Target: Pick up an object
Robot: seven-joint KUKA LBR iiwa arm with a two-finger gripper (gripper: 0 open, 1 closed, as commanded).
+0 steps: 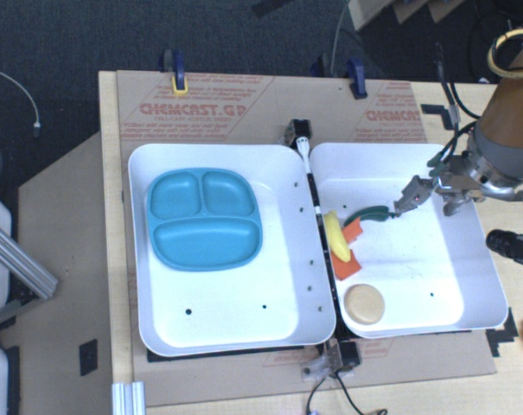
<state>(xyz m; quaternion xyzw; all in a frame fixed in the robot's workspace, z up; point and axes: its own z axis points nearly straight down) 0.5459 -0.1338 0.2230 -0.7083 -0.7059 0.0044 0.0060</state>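
The counter point(244, 102), covered with brown printed board, is carrying two shallow white bins side by side. The left bin point(157, 318) is holding a blue divided plate point(206, 218), which is lying flat in the far left part of the bin, with three compartments facing up. The right bin point(451, 292) is holding the small objects, all gathered along its left wall. The grey arm point(503, 145) is reaching in from the right and is hanging over the far right part of the right bin. Its gripper point(410, 197) is pointing left toward the middle of that bin; whether its fingers are apart or together cannot be told at this scale. A tan round piece point(364, 303) is lying near the front left corner of the right bin. An orange carrot-like piece point(347, 259) is lying just beyond it, and a yellow banana-shaped piece point(336, 238) is lying over the carrot's left side, close against the bin wall. A dark green stem-like piece point(371, 214) is extending from the carrot's far end toward the gripper, its right tip lying just beside the gripper.
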